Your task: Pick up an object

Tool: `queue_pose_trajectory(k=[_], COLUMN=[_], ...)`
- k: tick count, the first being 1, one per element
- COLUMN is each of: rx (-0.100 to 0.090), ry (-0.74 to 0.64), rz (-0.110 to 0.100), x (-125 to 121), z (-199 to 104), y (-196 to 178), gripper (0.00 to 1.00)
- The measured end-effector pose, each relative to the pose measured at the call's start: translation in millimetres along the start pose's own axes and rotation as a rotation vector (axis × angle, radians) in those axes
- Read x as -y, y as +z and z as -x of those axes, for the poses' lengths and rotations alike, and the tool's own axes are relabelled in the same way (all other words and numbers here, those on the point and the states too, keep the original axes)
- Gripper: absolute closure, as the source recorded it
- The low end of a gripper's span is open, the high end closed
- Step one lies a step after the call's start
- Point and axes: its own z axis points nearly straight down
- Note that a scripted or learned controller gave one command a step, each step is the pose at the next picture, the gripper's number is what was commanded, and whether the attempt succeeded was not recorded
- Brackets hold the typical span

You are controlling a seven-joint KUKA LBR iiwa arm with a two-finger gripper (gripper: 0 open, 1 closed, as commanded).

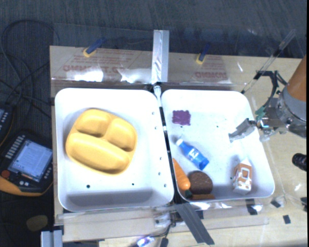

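Hovering at the right bin's [257,138] edge, the end effector [243,129] was observed; finger state could not be told. Nothing was held; the carton [242,175] lay nearest.

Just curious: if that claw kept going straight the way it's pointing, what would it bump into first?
Probably the bare floor of the right bin; the claw points down-left across it. The blue bottle lies below that line. Depth is unclear.

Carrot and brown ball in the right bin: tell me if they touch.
Touching. The camera view shows the carrot lying against the left side of the brown ball, with no white bin floor between them.
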Motion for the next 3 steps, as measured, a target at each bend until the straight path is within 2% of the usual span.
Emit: queue_pose_trajectory(k=[1, 2, 3], rx=[0.0, 0.001, 0.007], ry=[0.091, 0.001, -0.147], rz=[0.006, -0.001, 0.007], x=[1.1, -77.7, -120.5], z=[-47.4, -29.2, -27.8], y=[178.6, 145.9, 181.0], gripper=[0.0, 0.0, 0.0])
